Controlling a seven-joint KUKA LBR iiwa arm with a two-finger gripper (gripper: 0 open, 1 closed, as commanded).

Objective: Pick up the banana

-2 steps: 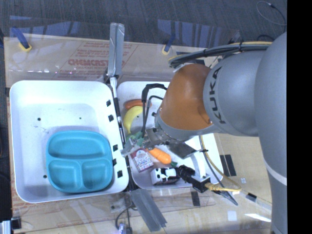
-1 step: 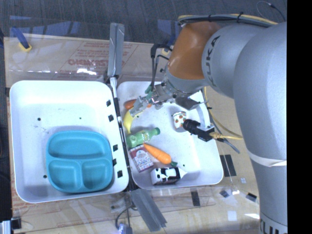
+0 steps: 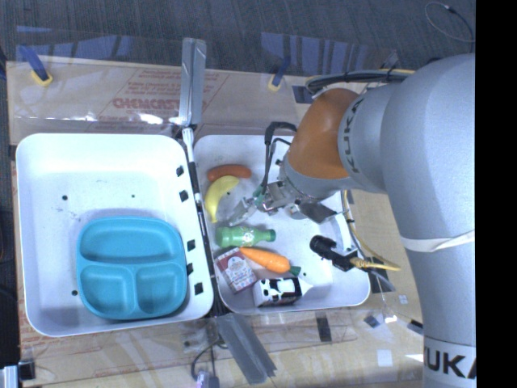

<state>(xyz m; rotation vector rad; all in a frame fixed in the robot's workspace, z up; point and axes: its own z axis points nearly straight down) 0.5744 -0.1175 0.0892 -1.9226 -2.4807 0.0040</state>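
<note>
The yellow banana (image 3: 219, 194) lies curved near the left wall of the right bin (image 3: 339, 296), just below a brown-orange sausage (image 3: 229, 170). My gripper (image 3: 249, 205) hangs low over the bin, immediately right of the banana's lower end and above the green bottle (image 3: 245, 235). Nothing shows as lifted; the banana rests on the bin floor. The grey arm with its orange band covers the bin's right back part.
In the right bin, toward the front, lie an orange carrot (image 3: 265, 259), a red-and-white packet (image 3: 236, 272) and a black-and-white cow-patterned item (image 3: 279, 291). The left bin (image 3: 48, 168) holds a blue compartment tray (image 3: 131, 267). A divider wall separates the bins.
</note>
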